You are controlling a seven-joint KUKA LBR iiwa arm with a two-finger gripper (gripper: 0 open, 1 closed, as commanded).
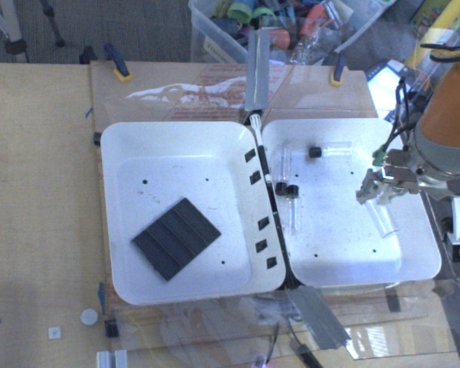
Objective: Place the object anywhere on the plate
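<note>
A dark grey ridged plate (176, 238) lies flat and turned at an angle in the left bin (123, 148). Several clear plastic tubes with black caps lie in the right bin (414, 263): one at the back (331, 151), one near the divider (290, 192), and one at the right (383, 220). My gripper (372, 193) hangs over the right side of the right bin, just above and behind the right-hand tube. I see nothing held in it.
A raised divider with black clips (262, 205) separates the two bins. A metal bar (256, 71) stands behind them, and a clear tub of colourful toys (291, 10) sits beyond the bench.
</note>
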